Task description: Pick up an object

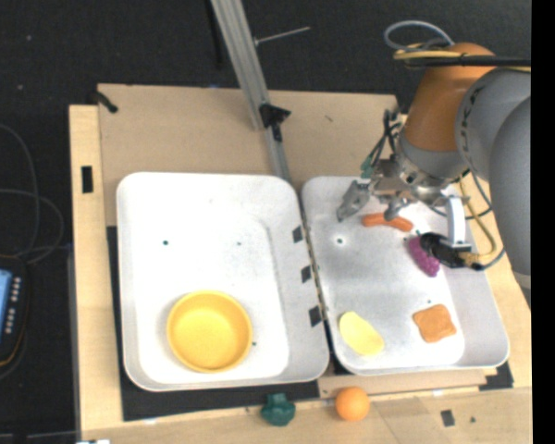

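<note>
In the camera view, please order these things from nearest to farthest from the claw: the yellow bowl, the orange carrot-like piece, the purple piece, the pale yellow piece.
Measured from the claw, at the right bin's far end:
1. Orange carrot-like piece, just beneath it.
2. Purple piece, to the claw's right, by the bin's right side.
3. Pale yellow piece, at the right bin's near edge.
4. Yellow bowl, in the left bin's near corner.
</note>
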Motion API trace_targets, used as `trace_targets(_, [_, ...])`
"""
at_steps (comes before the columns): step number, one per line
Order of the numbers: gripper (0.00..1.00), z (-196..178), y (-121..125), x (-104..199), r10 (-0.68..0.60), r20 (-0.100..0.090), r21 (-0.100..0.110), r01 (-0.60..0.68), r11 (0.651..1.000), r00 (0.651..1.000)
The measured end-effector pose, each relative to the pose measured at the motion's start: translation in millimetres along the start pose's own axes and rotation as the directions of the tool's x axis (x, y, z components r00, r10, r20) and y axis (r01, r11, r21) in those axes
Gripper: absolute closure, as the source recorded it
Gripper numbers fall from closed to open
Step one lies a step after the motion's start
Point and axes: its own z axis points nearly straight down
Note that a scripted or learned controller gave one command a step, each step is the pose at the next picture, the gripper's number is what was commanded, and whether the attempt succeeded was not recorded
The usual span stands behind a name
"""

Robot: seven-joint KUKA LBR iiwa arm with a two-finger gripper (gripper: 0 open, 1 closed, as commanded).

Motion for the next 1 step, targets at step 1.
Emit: trace_targets(1, [0.00,54.0,5.3,6.9,0.001,-0.001,0.002,-0.001,1.000,1.000])
